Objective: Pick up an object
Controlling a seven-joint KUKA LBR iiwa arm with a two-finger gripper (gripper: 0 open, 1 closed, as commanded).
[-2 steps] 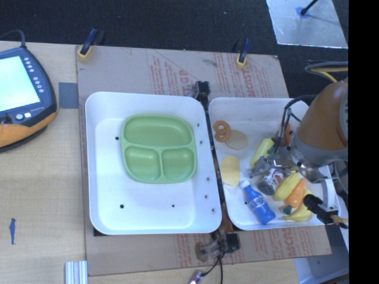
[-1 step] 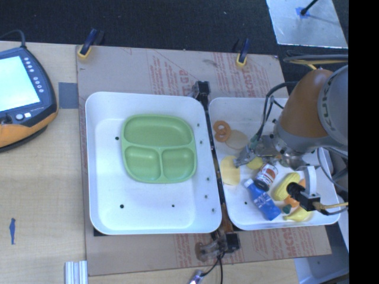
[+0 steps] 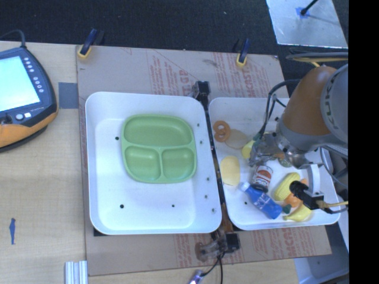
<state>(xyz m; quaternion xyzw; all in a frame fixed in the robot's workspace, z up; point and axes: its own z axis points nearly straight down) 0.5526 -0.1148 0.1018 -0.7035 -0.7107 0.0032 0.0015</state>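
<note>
My gripper [image 3: 259, 152] hangs low over the middle of the right bin [image 3: 237, 218], under the arm's orange wrist band [image 3: 308, 108]. Just below it lies a small bottle with a red label [image 3: 263, 176]. A blue bottle [image 3: 261, 199] lies in front of that one. To the gripper's left are a pale yellow piece [image 3: 230, 170], a tan disc [image 3: 238, 139] and an orange ring [image 3: 222, 131]. A small yellow-green thing [image 3: 247, 151] touches the gripper's left side. Yellow and orange toys [image 3: 290, 189] and a banana-like piece [image 3: 299, 213] crowd the bin's front right corner.
The left bin [image 3: 106, 176] holds a green divided plate [image 3: 159, 148]. A teach pendant [image 3: 21, 96] lies on the bench at far left. Clamps [image 3: 87, 45] pin the cardboard sheet at the back. Cables [image 3: 323, 188] run from the wrist over the right bin's right edge.
</note>
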